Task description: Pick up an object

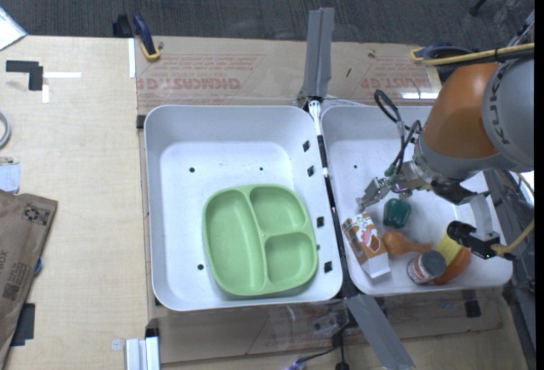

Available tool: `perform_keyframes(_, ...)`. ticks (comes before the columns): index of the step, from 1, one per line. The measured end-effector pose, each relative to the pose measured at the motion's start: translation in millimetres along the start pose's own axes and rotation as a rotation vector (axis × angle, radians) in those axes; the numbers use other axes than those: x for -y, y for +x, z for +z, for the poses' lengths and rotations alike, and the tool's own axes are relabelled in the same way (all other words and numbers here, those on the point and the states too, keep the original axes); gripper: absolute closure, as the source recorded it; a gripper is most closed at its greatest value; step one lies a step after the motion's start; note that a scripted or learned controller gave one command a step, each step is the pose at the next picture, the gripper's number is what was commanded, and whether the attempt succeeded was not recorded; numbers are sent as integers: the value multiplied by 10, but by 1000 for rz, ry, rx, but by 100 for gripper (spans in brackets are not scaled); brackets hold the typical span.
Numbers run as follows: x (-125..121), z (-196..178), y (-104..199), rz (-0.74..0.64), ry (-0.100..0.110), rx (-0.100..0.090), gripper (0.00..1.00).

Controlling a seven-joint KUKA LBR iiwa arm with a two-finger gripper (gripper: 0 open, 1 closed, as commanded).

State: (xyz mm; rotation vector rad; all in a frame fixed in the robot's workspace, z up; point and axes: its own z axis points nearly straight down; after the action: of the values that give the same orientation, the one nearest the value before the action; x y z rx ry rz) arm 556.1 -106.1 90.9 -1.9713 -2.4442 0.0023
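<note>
the tin can point(422, 268) lies closest, against the right bin's point(357, 130) near wall, with a round, shiny metal end. a curved orange-yellow piece point(456, 263) touches it on the side toward that bin's near right corner. a small carton point(367, 243), flat-sided card with a printed white and brown face, lies tilted at the bin's near left corner. a smooth orange piece point(399, 241), tapered like a toy carrot, lies between the carton and the can. a small teal object point(396, 213), dark, glossy and blocky, sits near the bin's middle.

the gripper point(376, 189) hangs low over the bin's middle, just beside the teal object on its left. whether it is open or closed i cannot tell, and nothing shows as held.

the step looks like the descent onto a target, probably the teal object or the carton. done well, it means centring over one item before closing, as the pieces crowd together and a glossy surface may slip. the carton's flat sides should grip more surely.

left of the right bin, a green divided plate point(255, 236) of matte plastic rests in the other bin point(212, 139).
</note>
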Motion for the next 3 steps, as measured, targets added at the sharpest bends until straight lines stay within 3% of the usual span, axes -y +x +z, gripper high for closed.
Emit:
perform_keyframes(1,2,-89,-13,5,0,1,100)
perform_keyframes(2,-196,-2179,72,24,-1,2,100)
perform_keyframes(3,-1129,-1646,358,-106,-1,2,100)
